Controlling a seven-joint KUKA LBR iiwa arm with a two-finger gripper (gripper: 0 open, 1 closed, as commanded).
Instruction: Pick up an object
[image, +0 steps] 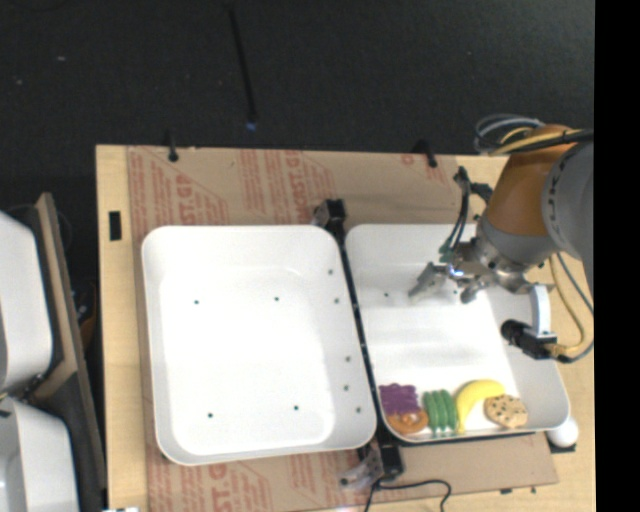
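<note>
Bench (120, 330): light wood, a brown printed cardboard sheet (230, 190) lies under both bins.
Left bin (250, 340): shallow white tray with rounded corners, a few small dark dots on its floor.
Clips: a black clip (328, 212) sits at the far end of the seam between the bins, another (385, 462) at the near end.
Right bin (420, 330): shallow white tray, touching the left bin along the seam – its contents sit in a row against the near wall.
Purple item (401, 399): grape-like cluster at the left end of the row, resting on or just behind an orange round piece (406, 423).
Green item (440, 412): ribbed and elongated, just right of the purple one, touching or nearly touching it.
Yellow item (478, 394): banana-like curve, right of the green item.
Cookie (505, 409): tan disc with dark chips, at the right end of the row, overlapping the yellow item's lower right.
Gripper (440, 284): over the far half of the right bin, well apart from the row of items – fingers spread apart, nothing between them.
Arm (530, 210): grey with an orange band, entering from the right above the bin's far right corner, cables looped at its top.
</note>
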